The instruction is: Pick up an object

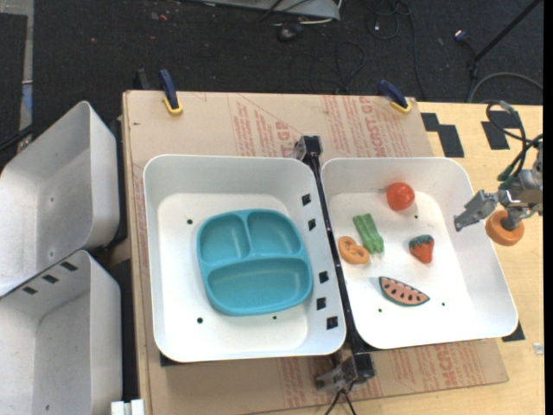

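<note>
Toys are lying scattered in the right bin (484, 305): a tomato (399, 196), a green pod (369, 233), a pretzel (352, 250), a strawberry (422, 247) and a watermelon slice (403, 292), none yet lifted. The left bin (164, 232) is carrying a blue divided plate (255, 262). The pincer (471, 213) is hanging over the right bin's right rim, well apart from every toy, and whether it is wide or narrow I cannot tell. Trouble is likely waiting in the grasp itself: the pod and pretzel are lying just beside each other, so a descent there is probably going to nudge one aside, while the round tomato could be rolling off.
</note>
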`<action>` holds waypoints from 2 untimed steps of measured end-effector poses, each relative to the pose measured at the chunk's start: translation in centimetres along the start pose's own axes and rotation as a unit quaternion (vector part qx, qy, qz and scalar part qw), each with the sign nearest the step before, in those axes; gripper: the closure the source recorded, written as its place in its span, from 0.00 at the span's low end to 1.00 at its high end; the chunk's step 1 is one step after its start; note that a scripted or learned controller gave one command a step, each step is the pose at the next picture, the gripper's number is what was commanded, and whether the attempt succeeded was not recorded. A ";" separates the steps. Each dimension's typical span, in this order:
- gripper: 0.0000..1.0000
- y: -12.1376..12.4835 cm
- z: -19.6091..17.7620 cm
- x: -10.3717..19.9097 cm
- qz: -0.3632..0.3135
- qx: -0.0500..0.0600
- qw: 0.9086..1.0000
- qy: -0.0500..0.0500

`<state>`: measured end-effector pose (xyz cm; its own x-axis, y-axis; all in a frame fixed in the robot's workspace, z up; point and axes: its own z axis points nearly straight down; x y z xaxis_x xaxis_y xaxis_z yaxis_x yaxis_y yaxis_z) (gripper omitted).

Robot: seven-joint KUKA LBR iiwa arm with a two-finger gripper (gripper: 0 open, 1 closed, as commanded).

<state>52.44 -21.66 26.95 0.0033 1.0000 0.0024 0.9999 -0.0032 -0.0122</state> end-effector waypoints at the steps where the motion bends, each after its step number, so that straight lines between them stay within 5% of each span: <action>1: 0.00 0.2 -0.7 0.1 -0.002 -0.006 1.000 -0.002; 2: 0.00 1.3 4.8 0.5 -0.002 -0.004 1.000 -0.001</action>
<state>53.64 -21.12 22.15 -0.0007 1.0000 0.0007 1.0000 0.0007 -0.0034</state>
